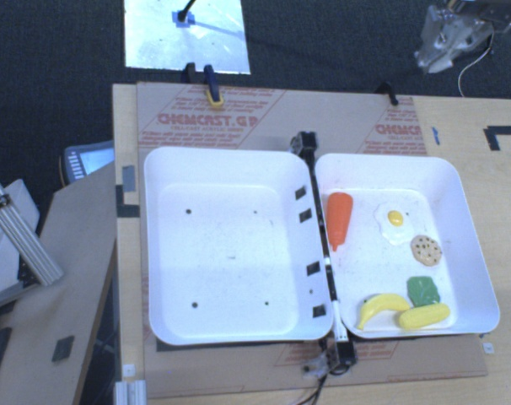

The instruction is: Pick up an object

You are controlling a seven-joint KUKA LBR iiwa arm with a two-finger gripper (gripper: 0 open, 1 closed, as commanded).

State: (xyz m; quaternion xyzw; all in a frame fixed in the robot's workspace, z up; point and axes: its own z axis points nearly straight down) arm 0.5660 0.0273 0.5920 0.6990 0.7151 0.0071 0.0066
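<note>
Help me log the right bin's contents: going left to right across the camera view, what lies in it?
Carrot → banana → fried egg → cookie. The green piece and the yellow piece overlap these spans, so I leave them unordered.

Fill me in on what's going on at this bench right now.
A robot arm is set up to pick an object from two white bins, but nothing is being handled yet. The gripper is up at the top right, well away from the bins. The right bin holds a carrot, a fried egg, a cookie, a green piece, a banana and a yellow piece beside it. All lie untouched. The left bin sits alongside.
</note>
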